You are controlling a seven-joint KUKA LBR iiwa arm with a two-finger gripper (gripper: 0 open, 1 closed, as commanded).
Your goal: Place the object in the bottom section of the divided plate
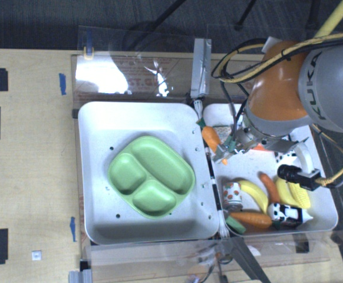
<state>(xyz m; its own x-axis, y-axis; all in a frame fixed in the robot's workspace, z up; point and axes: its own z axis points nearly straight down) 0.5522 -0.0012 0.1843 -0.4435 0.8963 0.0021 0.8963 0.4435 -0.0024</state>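
Robotics lab, taped bench (24, 175), cabled arm (301, 93)

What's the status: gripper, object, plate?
Gripper low at right bin's left edge, by a carrot; grasp unclear. Plate in left bin, nothing in it. Path open.

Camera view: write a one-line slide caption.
Grey arm's end effector over toy-filled right white bin; green divided plastic plate in left bin.

Matt green plastic divided plate (151, 175); smooth white bins (95, 158), slight sheen; pale wood-grain bench (27, 175); glossy plastic toy banana (254, 194); arm (313, 81) w/ satin grey shell.
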